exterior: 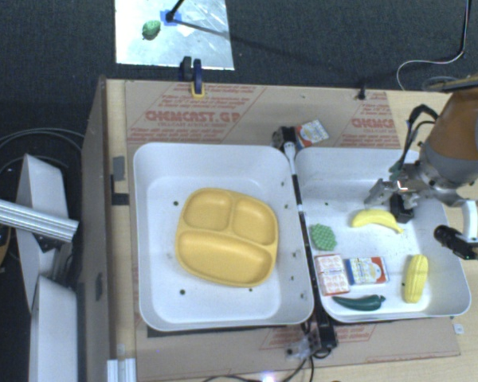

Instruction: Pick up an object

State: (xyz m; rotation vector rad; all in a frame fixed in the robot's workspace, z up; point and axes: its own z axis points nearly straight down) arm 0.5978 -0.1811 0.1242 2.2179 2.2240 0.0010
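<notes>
Over the right-hand bin (460,293), the grey arm (462,134) with its orange band is reaching in from the right and the gripper (401,200) is hanging just above the banana (377,220), close to its upper right end. Whether the jaws are standing wide or narrow cannot be told from this angle, since the dark fingertip parts are blurring into one another, and nothing is showing between them, so no object is being held. By my reading the task is sitting at the approach step: the tool is lining up over the banana, which is lying on the bin floor near the middle, apart from its neighbours. The next move is calling for a straight descent with the fingers straddling the curved body across its narrow width, then a firm close before lifting; the rounded skin may be prone to slipping out. Other candidates are lying in the same bin: a green scrubby pad (323,236) by the divider, a small printed card (331,274) touching a little box (366,271), a dark green pepper (359,302) along the near wall, and a yellow corn cob (415,278) toward the right. The left bin (155,213) is carrying a yellow divided plate (227,235). Both bins are resting on a brown cardboard-covered counter (223,110), with dark carpet (48,54), cables and a shiny sheet (199,30) lying beyond.
</notes>
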